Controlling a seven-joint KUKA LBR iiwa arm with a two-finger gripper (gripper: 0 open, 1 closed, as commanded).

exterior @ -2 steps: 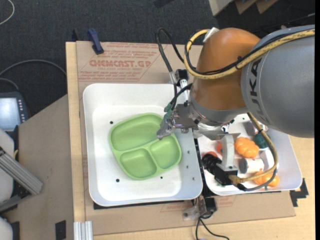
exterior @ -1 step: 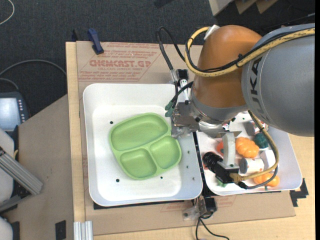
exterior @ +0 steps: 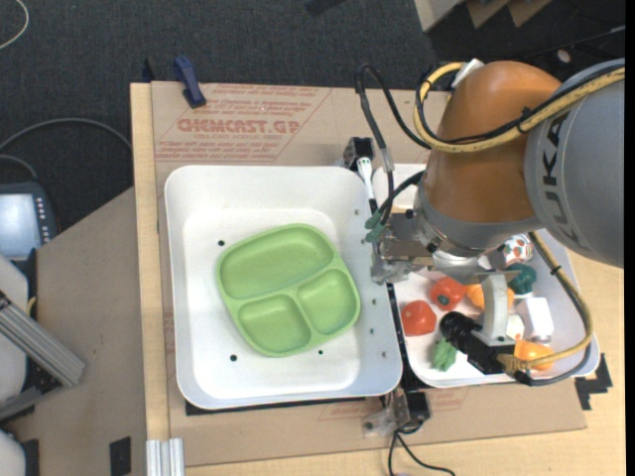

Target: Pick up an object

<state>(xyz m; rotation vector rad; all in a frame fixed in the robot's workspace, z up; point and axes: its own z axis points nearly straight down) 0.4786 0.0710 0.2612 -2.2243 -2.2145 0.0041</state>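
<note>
**Tabletop** (exterior: 149,266): carries two white bins side by side. A blue clamp (exterior: 189,80) sits on its far edge, well to the left of the tool.

**Arm** (exterior: 496,157): reaches in from the right and stands over the right bin, covering most of it.

**Left bin** (exterior: 189,266): lies directly left of the tool.

**Right bin** (exterior: 421,343): lies beneath the tool and to its right.

**Plate** (exterior: 288,288): green, with three compartments. It lies flat in the middle of the left bin, left of the tool and apart from it.

**Tool** (exterior: 397,254): sits at the seam between the two bins, over the left edge of the right bin. The wrist hides it from above, so it cannot be told whether it is wide, narrow or holding anything.

**Small objects**: all are in the right bin, on the near side of the tool or to its right.
- White block (exterior: 537,315): well to the right.
- Red piece (exterior: 418,316): closest to the tool, just on its near side.
- Green piece (exterior: 444,357): beyond the red piece, by the near wall.
- Orange-red piece (exterior: 448,291): just right of the red piece.
- Orange piece (exterior: 533,350): near the right corner.
- Teal piece (exterior: 521,279): at the arm's edge.
</note>
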